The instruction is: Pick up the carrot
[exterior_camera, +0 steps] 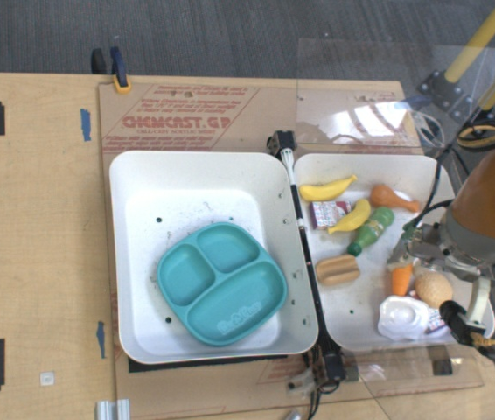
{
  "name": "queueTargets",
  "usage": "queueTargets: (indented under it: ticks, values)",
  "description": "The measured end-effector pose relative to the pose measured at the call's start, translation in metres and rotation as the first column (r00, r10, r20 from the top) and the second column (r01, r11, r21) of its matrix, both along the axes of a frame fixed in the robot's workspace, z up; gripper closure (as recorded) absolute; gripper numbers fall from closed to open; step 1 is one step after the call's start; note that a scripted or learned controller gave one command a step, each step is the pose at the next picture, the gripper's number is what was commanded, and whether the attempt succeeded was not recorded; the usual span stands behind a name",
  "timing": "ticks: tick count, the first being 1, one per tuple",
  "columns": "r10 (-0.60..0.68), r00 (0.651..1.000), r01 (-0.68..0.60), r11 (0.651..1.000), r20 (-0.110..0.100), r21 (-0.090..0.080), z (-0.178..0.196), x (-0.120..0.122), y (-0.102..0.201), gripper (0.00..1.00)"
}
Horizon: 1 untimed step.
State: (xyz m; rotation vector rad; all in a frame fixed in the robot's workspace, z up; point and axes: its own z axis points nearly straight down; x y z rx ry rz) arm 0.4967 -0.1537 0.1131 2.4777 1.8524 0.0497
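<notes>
Carrot (pixel 401 280) beside two bananas (pixel 326 189), one hot dog (pixel 338 270).

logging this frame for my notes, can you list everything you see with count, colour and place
bins: 2, white, side by side on the bench
divided plate: 1, teal, in the left bin
bananas: 2, yellow, top of the right bin
chicken leg: 1, orange-brown, top right of the right bin
bottle: 1, green, middle of the right bin
hot dog: 1, tan, left side of the right bin
carrot: 1, orange, just below the hand
potato: 1, tan, beside the carrot
white packet: 1, bottom of the right bin
hand: 1, grey, over the right bin
</notes>
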Motion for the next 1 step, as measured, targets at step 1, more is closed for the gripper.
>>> queueTargets:
  ticks: [1]
  values:
    - [-0.217,0.975,0.218,0.976,-0.054,0.025,0.0724,0.0122,0.1205,1.00]
